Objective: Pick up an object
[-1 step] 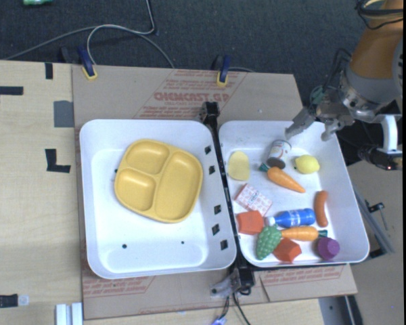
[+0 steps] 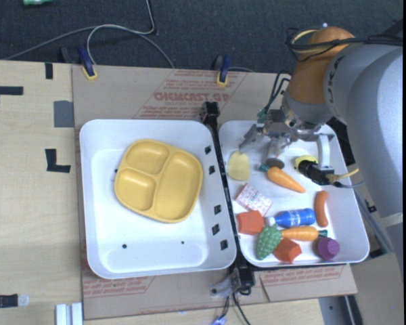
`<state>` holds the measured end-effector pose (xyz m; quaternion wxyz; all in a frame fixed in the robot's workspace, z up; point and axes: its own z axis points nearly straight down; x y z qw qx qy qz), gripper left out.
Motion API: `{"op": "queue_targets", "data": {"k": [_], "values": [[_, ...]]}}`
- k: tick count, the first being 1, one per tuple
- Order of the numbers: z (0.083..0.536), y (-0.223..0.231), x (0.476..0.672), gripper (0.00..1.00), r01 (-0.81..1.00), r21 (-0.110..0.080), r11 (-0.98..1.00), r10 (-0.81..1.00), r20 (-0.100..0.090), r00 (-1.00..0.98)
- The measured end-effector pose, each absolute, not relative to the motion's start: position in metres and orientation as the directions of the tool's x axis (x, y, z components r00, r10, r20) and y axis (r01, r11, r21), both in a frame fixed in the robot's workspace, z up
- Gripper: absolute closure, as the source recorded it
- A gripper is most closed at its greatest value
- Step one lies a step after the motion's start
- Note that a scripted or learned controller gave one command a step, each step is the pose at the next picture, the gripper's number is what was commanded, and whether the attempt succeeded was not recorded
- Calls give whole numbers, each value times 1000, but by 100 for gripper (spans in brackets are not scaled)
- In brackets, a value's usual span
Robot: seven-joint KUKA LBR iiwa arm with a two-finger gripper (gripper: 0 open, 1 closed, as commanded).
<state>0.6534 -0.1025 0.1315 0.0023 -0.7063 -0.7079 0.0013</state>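
Observation:
My gripper (image 2: 260, 150) hangs over the back left part of the right bin (image 2: 352, 208), open, with nothing between its fingers. A pale yellow piece (image 2: 238, 166) lies just to its lower left. An orange carrot (image 2: 285, 179) lies just to its lower right, close to one fingertip (image 2: 273, 160). Further forward in the same bin are a pink-and-white packet (image 2: 254, 196), a red-orange block (image 2: 250, 222), a blue bottle (image 2: 294, 218), a sausage (image 2: 321, 207), a second carrot (image 2: 300, 233), a green vegetable (image 2: 268, 242), a red block (image 2: 288, 250) and a purple piece (image 2: 328, 248).
The left bin (image 2: 95, 202) holds a yellow divided plate (image 2: 159, 179). The bins' shared rim (image 2: 223, 195) runs just left of the pale yellow piece. The grey arm with its orange band (image 2: 318, 66) fills the space above the right bin's back right corner.

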Motion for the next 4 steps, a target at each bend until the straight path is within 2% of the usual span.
{"op": "queue_targets", "data": {"k": [1,2,3,4], "values": [[112,-117,655,0,1000,19,6,1000,0,-6],[110,-120,652,0,1000,25,6,1000,-1,-6],[121,-120,654,100,999,34,7,1000,-5,-7],[121,-120,653,0,999,33,7,1000,-5,-7]]}}
